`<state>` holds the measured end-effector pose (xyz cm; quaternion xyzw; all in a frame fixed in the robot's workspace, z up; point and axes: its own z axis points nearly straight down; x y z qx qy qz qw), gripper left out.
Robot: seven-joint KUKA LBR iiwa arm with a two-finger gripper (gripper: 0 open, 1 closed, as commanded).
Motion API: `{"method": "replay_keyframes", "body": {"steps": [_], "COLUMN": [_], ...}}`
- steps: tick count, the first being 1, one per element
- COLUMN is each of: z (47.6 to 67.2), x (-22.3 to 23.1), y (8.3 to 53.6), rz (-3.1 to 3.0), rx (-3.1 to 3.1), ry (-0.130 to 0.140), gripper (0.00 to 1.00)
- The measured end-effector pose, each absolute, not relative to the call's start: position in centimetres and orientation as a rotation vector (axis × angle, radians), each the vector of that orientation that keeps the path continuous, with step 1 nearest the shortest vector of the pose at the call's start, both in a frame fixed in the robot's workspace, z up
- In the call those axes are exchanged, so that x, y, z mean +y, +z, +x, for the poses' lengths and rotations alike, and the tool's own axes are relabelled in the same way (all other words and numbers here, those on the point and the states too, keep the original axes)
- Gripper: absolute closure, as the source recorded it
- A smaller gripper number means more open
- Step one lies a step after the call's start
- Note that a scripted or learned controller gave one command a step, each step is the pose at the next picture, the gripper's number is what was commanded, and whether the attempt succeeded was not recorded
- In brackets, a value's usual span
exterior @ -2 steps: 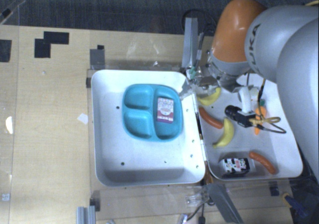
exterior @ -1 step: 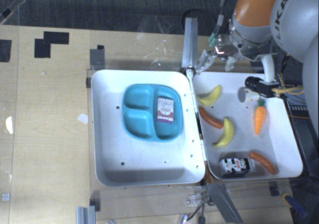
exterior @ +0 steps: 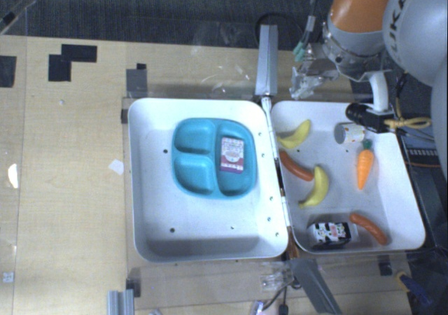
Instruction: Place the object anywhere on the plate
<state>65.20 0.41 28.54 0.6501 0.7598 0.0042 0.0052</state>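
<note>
The blue plate (exterior: 210,157) sits in the left bin (exterior: 150,187), and a small pink-labelled packet (exterior: 232,154) already lies flat in its right-hand compartment, so the task looks done, or nearly so. The right bin (exterior: 413,215) keeps the spare stock: two bananas (exterior: 297,133), two sausages (exterior: 297,169), a carrot (exterior: 364,168) and a dark packet (exterior: 330,233). The arm's jaws (exterior: 306,84) hang over the right bin's far edge, well apart from the plate, probably backed off after release; their spread cannot be told, and nothing shows between them
</note>
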Motion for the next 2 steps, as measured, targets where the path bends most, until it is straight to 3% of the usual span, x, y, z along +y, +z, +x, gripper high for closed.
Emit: {"method": "replay_keyframes", "body": {"steps": [1,2], "z": [65.2,65.3], "x": [0.5,0.6], "y": [28.5,29.7], "rz": [2.035,2.022], "rx": [2.380,2.384], "ry": [0.013,0.019], "gripper": [0.00,1.00]}}
